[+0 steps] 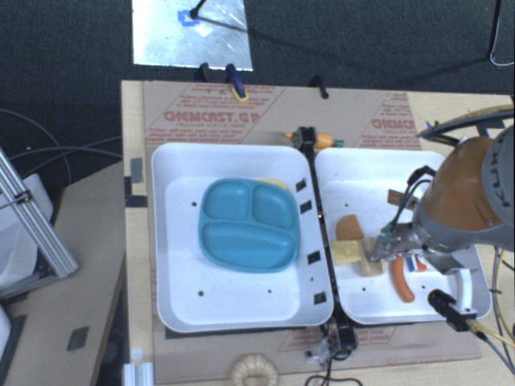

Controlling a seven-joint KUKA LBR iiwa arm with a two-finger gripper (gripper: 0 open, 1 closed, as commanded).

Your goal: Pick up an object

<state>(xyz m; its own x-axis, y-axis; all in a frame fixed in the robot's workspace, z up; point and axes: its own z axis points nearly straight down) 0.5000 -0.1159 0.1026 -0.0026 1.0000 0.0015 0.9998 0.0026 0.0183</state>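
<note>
In the right bin (354,175), a brown bread-like piece (348,227) lies near the left wall. A pale yellow block (346,252) sits just below it, with a small beige piece (372,265) at its right. An orange-red sausage (402,281) lies toward the front. My gripper (381,246) hangs low over the beige piece and the right edge of the yellow block, and the arm covers the right part of the bin. Nothing is visibly held.
The left bin (181,296) holds a blue divided plate (248,223). A small brown item (396,197) lies in the right bin behind the gripper. A red, white and blue scrap (414,262) peeks out under the wrist. A ridge with black clips (315,240) separates the bins.
</note>
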